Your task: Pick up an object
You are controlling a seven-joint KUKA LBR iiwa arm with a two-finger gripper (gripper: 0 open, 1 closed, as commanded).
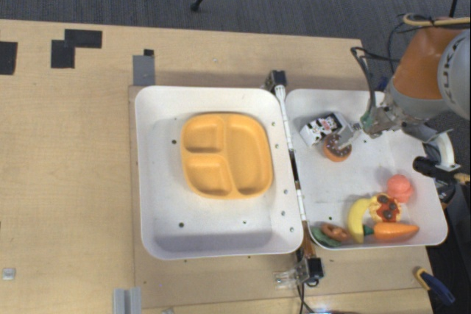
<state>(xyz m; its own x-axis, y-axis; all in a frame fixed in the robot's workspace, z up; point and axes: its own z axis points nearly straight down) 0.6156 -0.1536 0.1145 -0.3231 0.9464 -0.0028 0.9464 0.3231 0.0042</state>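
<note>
From above, I see two white bins side by side on the wooden bench. I take the yellow plate (224, 155) as my landmark; it has three compartments and lies in the middle of the left bin (158, 180), with nothing on it.

To the right of the plate, across the divider, is the right bin (427, 191), and all the loose things are there. Nearest to the plate is a small black and white packet (321, 127). Just beside it, a little farther from the plate, is a small round brown thing (338, 151).

The arm (427, 73) comes in from the right, and its gripper (352, 133) is low over this brown thing, touching it or nearly so. I think this is the chosen object, because the arm is angled toward it. I cannot tell how far the gripper is open, and I cannot tell if it has hold of anything.

Far from the plate, at the lower right corner of that bin, the toy food lies crowded together: a banana (358, 217), a carrot (395, 232), a pink ball (399, 187). Probably they are packed against the wall, and so harder to grasp.
</note>
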